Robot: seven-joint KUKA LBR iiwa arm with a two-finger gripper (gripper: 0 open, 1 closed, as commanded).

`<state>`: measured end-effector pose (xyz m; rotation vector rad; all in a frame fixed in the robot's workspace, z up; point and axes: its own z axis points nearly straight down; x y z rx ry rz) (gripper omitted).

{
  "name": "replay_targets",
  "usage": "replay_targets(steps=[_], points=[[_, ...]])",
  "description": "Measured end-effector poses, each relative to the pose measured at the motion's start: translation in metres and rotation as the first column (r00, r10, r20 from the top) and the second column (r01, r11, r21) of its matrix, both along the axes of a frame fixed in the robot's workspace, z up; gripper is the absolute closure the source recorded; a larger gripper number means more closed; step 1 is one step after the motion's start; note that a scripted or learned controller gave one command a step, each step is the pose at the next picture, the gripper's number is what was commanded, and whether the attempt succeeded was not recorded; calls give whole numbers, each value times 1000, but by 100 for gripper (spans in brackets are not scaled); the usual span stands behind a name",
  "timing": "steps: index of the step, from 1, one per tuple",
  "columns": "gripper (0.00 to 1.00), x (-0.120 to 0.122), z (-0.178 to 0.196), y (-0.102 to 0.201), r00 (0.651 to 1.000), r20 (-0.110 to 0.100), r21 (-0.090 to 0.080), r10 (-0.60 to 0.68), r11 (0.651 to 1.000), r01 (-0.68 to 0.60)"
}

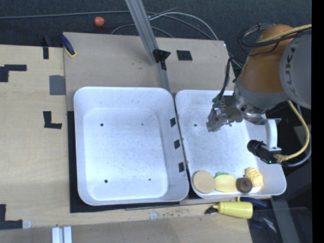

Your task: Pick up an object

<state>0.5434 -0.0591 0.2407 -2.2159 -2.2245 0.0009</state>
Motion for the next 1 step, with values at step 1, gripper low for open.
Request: replay_targets(steps=[1], points=[[100,-20,-1,54,1000,1,0,1,1000,-1]])
